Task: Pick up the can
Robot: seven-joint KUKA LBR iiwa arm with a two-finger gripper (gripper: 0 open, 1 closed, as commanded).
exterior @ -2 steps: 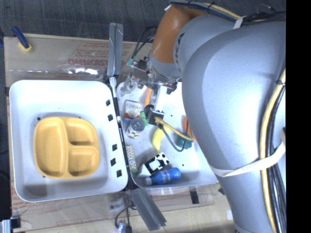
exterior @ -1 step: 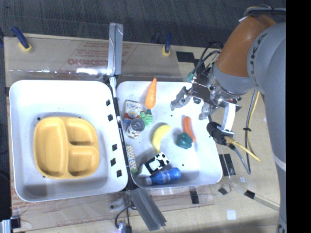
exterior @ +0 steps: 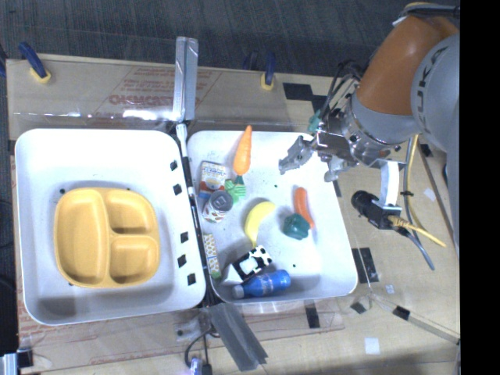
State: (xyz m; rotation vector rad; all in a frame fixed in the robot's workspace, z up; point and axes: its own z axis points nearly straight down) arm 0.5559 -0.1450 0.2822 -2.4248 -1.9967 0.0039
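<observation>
Two white bins on the worktop; right bin (exterior: 332, 209) holds the can (exterior: 221, 202), lying near its left wall, packed among a carton (exterior: 212, 173), banana (exterior: 258, 219) and carrot (exterior: 243, 150). End effector (exterior: 295, 155) hovers over the bin's upper right, well apart from the can; finger spread cannot be told, nothing visibly held. Risk: neighbours nudged or grabbed instead. Open floor lies mid-bin.

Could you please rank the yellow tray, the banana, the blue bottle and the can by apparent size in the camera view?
1. yellow tray, by far the largest
2. blue bottle and banana, too alike to separate
3. can, smallest
</observation>
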